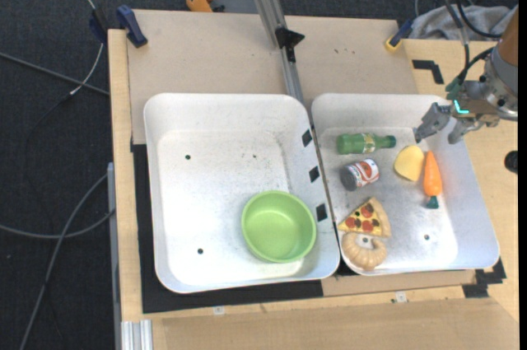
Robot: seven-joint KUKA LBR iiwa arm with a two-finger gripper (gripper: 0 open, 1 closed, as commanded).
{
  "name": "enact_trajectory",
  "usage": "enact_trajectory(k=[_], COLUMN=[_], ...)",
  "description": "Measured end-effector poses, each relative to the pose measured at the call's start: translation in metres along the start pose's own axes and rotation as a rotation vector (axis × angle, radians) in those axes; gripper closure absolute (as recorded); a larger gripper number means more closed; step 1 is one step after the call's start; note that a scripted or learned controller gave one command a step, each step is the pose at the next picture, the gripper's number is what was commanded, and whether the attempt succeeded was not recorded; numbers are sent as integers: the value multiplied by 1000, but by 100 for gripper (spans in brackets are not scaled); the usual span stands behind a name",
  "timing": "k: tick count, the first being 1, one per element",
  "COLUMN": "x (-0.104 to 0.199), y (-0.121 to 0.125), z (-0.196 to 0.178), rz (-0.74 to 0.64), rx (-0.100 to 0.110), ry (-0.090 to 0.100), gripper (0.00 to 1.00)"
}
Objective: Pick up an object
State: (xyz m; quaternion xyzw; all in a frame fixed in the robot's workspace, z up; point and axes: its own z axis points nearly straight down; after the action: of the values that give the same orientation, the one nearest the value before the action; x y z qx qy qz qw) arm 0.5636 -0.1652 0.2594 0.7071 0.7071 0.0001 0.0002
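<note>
The step in hand looks like the approach: nothing is lifted yet, and the tool (440,126) hangs over the far right corner of the right bin (473,245) with its two fingers spread apart and nothing between them.

Farthest to the tool's left, in the left bin (165,114), sits a green bowl (278,226), well apart from the tool and nearer the camera. Across the divide, a green bottle (365,143) lies on its side to the tool's left, at about the tool's own depth. Just in front of it a small red and white can (360,173) lies tipped over. Nearer the camera still, a pizza slice (366,218) rests touching a bagel-like ring (365,251) at the bin's front edge.

Closest to the tool are a yellow lemon-shaped piece (409,163) and an orange carrot (431,175), lying just beside each other a little in front of the tool and below it. Either is the likely target. The carrot is slim, tapered, with a dark green stub at its near end; it lies lengthwise front to back. The next move, I judge, calls for a short shift toward the camera, then a straight descent with the fingers set across the carrot's width, clear of its yellow neighbour.
</note>
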Motion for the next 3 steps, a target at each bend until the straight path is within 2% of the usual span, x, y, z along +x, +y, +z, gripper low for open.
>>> enact_trajectory(k=[1, 3], x=[0, 10], y=[0, 5], z=[0, 122], rz=[0, -1], rx=[0, 5], ry=[0, 1], gripper=[0, 0])
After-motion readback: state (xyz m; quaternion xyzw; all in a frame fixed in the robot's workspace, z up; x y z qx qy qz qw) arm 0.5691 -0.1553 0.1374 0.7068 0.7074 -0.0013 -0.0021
